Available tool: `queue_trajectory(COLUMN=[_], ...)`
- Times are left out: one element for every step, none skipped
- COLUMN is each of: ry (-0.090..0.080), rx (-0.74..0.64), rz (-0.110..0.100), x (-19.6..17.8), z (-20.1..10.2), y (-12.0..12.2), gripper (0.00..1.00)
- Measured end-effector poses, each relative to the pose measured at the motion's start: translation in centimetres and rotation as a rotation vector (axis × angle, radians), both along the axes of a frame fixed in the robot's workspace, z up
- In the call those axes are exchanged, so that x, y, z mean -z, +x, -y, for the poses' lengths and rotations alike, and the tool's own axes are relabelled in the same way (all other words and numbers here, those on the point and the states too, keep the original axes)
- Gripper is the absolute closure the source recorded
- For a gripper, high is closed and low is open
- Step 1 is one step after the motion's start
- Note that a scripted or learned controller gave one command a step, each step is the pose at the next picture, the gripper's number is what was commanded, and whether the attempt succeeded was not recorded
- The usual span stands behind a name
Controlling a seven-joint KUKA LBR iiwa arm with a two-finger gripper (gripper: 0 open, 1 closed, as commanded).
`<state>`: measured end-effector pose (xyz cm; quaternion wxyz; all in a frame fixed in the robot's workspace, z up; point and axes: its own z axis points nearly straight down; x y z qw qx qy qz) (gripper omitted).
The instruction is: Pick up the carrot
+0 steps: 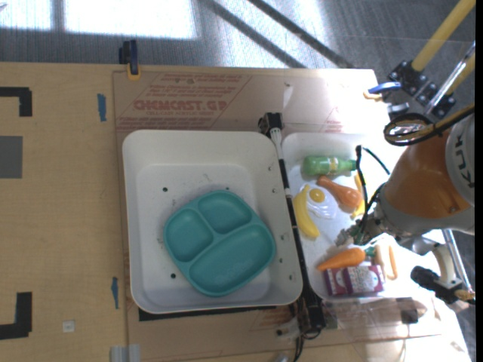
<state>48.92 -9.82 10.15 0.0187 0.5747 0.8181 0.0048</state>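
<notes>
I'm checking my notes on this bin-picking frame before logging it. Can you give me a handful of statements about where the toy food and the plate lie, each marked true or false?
1. The teal three-compartment plastic plate lies in the left white bin. True.
2. The orange toy carrot lies on the plate. False: it lies in the right white bin, near that bin's lower end.
3. The green toy bottle lies at the right bin's upper end. True.
4. The yellow toy banana lies in the left bin. False: it is in the right bin, beside the divider between the bins.
5. The purple snack packet lies just below the carrot. True.
</notes>
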Motion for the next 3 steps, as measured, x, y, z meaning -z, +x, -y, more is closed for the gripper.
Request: queue_trajectory(ry=[0.000, 0.006, 0.002], rx=[0.000, -0.117, -0.199], rz=[-0.002, -0.014, -0.019], x=[0.1, 1.2, 1.2], z=[0.0, 0.2, 0.5], y=[-0.1, -0.3, -0.4], gripper=[0.00, 0.00, 0.00])
